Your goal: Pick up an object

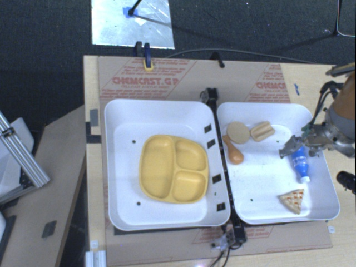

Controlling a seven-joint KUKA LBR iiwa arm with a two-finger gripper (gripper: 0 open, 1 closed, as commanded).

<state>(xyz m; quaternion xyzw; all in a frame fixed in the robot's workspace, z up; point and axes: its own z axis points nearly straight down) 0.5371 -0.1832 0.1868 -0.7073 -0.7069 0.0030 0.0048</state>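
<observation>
Left bin (122, 149): one yellow divided plate (173, 168), at centre.

Right bin (261, 213): round tan disc (238, 132) and bread roll (262, 130) at 11 o'clock; drumstick-shaped piece (233, 152) at 9; pizza slice (292, 200) at 5; blue bottle (300, 164) at 3.

Gripper (297, 148): at 3 o'clock, directly over the bottle's upper end. Whether it is clenched, released, or grasping cannot be told.

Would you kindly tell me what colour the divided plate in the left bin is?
The divided plate is pale yellow, plain and unpatterned, seen best in the camera view.
</observation>
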